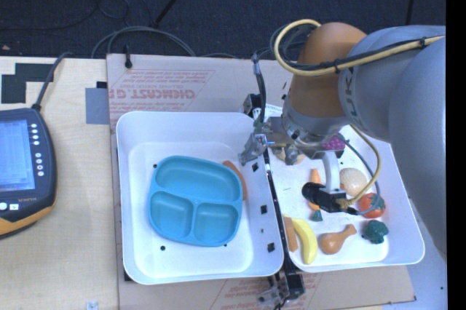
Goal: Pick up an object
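Grey robot arm: nearest the lens in the camera view, bulking in from the right of the blue three-compartment plastic plate; an orange band sits above its wrist.
Gripper: over the meeting walls of the two bins, just beyond the plate's upper right corner; whether it is spread or pressed together cannot be told from this angle.
Left white bin: holds the plate, which lies flat in its middle.
Orange carrot-shaped toy: in the plate's own bin, against the plate's right edge.
Right white bin: right of the plate, its wall touching the left one.
Yellow plastic banana: across the divide, right of the plate's lower right corner.
Short orange toy piece: between banana and plate, touching the banana.
Tan toy drumstick: just beside the banana, on its side away from the plate.
Green toy broccoli: farther from the plate than the drumstick.
Red round toy fruit: far right of the plate, just above the broccoli.
Cream toy egg: right of the plate, beside the red fruit.
Purple toy grapes: right of the plate's top edge, under the wrist.
Handheld control pendant with a lit screen: well apart, left of the plate, outside the bins.
Brown cardboard sheet with red print: under both bins, showing beyond the plate's far side.
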`<state>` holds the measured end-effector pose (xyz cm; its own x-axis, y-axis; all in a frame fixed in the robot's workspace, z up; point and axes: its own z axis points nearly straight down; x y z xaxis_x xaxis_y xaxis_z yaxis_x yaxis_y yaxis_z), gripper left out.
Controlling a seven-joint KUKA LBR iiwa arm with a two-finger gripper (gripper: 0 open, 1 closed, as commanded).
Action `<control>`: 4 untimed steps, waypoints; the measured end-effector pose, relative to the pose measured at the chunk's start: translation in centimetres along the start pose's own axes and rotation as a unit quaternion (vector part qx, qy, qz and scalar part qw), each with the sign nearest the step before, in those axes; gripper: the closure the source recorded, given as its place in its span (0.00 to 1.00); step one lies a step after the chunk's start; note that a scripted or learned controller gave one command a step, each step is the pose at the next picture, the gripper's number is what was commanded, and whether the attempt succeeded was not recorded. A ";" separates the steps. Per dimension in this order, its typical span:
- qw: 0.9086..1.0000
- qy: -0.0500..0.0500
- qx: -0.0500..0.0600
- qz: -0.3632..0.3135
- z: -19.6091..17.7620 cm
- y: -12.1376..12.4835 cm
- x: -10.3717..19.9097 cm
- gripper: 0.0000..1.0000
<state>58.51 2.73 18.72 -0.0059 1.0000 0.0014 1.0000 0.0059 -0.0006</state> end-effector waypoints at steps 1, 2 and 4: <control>1.000 -0.008 -0.004 0.007 4.4 0.3 2.9 0.00; 1.000 -0.011 -0.004 0.010 4.4 0.3 3.4 0.00; 1.000 -0.013 -0.003 0.012 4.4 0.3 3.5 0.00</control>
<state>58.76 6.19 14.35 0.0178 0.9996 -0.0240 0.9998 -0.0177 0.0057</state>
